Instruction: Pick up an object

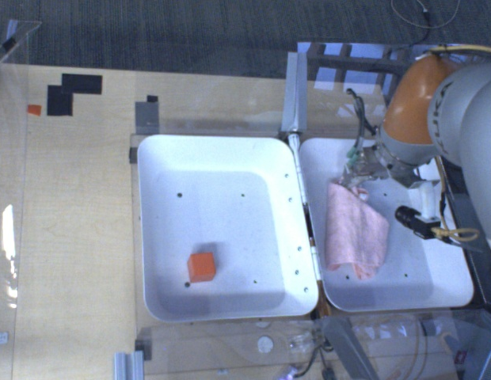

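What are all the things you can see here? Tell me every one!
White bins: two, side by side on the bench; left bin, right bin.
Block: one, orange, in the left bin, toward its near side.
Cloth: one, pink, draped in the right bin, its top corner at the gripper.
Bench: one, pale wood, under the bins.
Black marks: on the bench, far left.
Arm: one, grey with an orange band.
Gripper: one, at the cloth's top end.

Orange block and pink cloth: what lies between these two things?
In the camera view, bare white floor of the left bin and the two bins' adjoining rims separate the orange block from the pink cloth.
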Robot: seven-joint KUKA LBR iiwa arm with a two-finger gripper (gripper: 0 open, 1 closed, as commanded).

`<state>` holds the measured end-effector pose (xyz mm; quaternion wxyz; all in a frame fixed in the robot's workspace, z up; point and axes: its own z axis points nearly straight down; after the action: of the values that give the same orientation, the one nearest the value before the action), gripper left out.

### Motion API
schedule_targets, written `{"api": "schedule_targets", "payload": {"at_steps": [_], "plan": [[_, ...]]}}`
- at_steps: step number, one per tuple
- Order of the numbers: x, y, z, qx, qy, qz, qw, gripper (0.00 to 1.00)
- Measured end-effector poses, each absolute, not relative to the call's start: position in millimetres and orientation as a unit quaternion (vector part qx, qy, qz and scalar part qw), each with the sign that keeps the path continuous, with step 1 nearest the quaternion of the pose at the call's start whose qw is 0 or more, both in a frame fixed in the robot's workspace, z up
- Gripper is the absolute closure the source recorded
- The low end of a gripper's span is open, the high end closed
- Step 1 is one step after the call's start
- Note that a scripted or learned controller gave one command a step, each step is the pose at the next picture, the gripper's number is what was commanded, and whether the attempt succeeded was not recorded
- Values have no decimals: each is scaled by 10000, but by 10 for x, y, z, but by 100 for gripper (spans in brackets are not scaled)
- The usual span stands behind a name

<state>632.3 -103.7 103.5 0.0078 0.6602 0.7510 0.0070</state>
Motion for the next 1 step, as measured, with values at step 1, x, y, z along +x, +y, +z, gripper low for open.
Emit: {"api": "schedule_targets", "payload": {"at_steps": [1], "plan": [[6343,-1130,907,5929,8052,36,59,100]]}}
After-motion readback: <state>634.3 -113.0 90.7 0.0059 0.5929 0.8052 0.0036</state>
